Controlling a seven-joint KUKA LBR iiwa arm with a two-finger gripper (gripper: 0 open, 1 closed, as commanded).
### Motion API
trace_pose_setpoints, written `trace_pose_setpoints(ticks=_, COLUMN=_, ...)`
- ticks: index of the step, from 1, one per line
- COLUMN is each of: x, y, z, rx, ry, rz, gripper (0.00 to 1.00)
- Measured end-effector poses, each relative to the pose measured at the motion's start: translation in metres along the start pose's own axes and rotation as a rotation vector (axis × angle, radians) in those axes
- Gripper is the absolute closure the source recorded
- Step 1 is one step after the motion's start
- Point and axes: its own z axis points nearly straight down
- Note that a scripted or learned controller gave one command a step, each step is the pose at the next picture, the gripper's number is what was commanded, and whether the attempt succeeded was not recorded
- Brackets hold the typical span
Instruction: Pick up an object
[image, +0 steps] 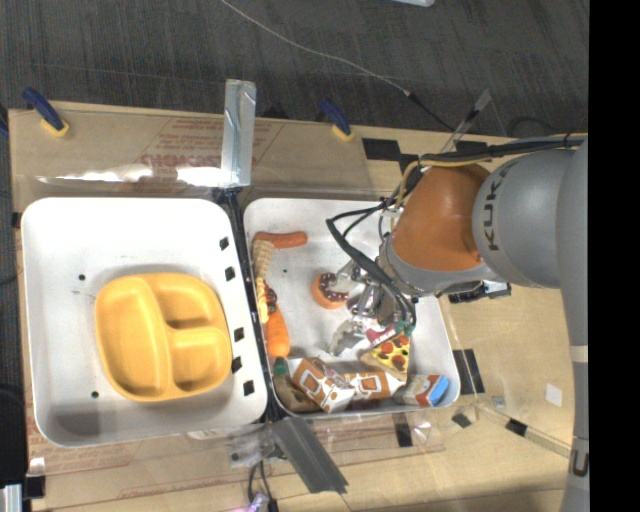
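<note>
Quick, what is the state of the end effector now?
End effector: low in the right bin, above the pizza slice toy; open or closed cannot be told.

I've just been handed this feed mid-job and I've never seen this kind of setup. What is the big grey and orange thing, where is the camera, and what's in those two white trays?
There is one camera, fixed above the bench and looking down at a slant. The big grey shape with the orange band is a robot arm reaching in from the right. Its hand hangs low over the right bin; I cannot tell whether it grips anything.

The left bin holds a yellow divided tray. The right bin holds toy food: a sausage, a donut, a carrot, a pizza slice and some small cartons along the near wall.

The job is simply to pick one object up.
</note>
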Motion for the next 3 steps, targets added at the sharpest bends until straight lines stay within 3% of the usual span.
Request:
trace_pose_setpoints(ticks=1, x=-0.004, y=0.041, z=0.0, rx=-0.002, ry=0.0, rz=0.002, gripper=0.0)
trace_pose_setpoints(ticks=2, x=-0.02, y=0.015, z=0.0, rx=0.0, ry=0.0, rz=-0.028, gripper=0.0)
trace_pose_setpoints(ticks=3, x=-0.041, y=0.044, z=0.0, rx=-0.001, ry=0.0, rz=0.072, gripper=0.0)
